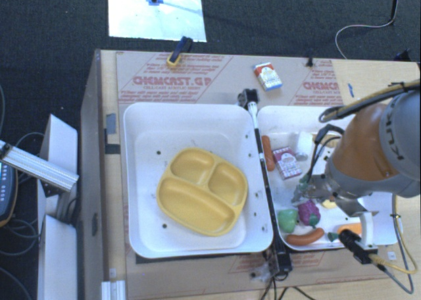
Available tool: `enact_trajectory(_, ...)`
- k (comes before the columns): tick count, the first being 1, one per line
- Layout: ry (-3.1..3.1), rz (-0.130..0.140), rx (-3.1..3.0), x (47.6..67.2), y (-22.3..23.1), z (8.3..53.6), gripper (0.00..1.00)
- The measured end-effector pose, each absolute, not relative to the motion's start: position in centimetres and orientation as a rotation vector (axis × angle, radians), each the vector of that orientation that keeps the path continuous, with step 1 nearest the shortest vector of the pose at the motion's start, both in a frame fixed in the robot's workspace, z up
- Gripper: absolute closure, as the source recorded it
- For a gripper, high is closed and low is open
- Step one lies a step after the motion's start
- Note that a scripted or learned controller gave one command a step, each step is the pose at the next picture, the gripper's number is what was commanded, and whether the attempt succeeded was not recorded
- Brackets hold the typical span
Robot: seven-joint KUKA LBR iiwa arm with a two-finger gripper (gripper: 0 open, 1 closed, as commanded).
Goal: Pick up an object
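Observation:
My gripper (304,191) hangs low in the right bin (289,119), just above a purple grape bunch (308,212). Beside the grapes lies a green pepper (287,220), and a sausage (306,237) rests along the bin's front wall. A red-and-white small box (287,162) and an orange hot dog (266,152) sit left of the gripper. A white cup (304,142) stands further back. An orange carrot piece (348,229) peeks out under the arm. The arm's bulk hides the bin's right half.
The left bin (141,160) holds a yellow divided tray (202,190). On the bench behind the bins lie a red-and-white carton (268,76) and a yellow-and-blue tool (178,52). A black rod (256,127) runs along the wall between the bins.

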State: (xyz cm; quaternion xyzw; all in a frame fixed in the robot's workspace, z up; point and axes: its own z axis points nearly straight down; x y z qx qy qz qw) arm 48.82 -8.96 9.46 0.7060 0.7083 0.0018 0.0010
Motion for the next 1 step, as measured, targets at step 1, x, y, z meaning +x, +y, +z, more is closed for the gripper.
enact_trajectory(1, 2.226, 0.011, 2.211, 60.20, -0.64, 18.65, 1.00)
